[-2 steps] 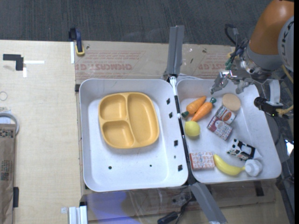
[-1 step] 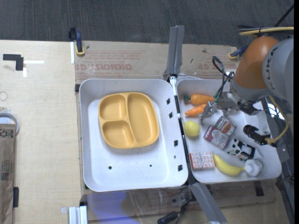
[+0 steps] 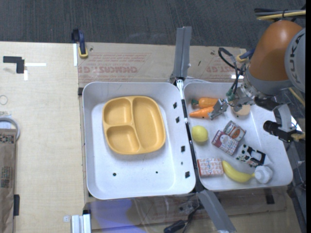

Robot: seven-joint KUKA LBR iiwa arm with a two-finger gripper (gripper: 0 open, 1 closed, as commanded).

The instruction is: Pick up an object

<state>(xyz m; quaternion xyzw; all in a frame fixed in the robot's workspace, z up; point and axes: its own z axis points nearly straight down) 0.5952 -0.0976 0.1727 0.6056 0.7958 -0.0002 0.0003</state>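
My gripper [image 3: 218, 110] is low in the back left part of the right bin [image 3: 284, 178], reaching in from the right under the orange band. Its tip is at the right end of two orange carrots: one [image 3: 207, 102] lies further back, the other [image 3: 199, 113] just in front of it. I cannot see whether it touches either carrot. A yellow lemon [image 3: 199, 134] lies just in front of the carrots. A red and white packet [image 3: 228, 138] is to the lemon's right. A tan round piece [image 3: 242, 111] sits beside the wrist.
In the front of the right bin lie a small patterned box [image 3: 210, 167], a banana [image 3: 236, 174], a black and white item [image 3: 250, 155] and a white cap [image 3: 263, 174]. The left bin [image 3: 92, 144] holds a yellow divided plate [image 3: 133, 125]. A grey divider [image 3: 182, 57] rises between the bins.
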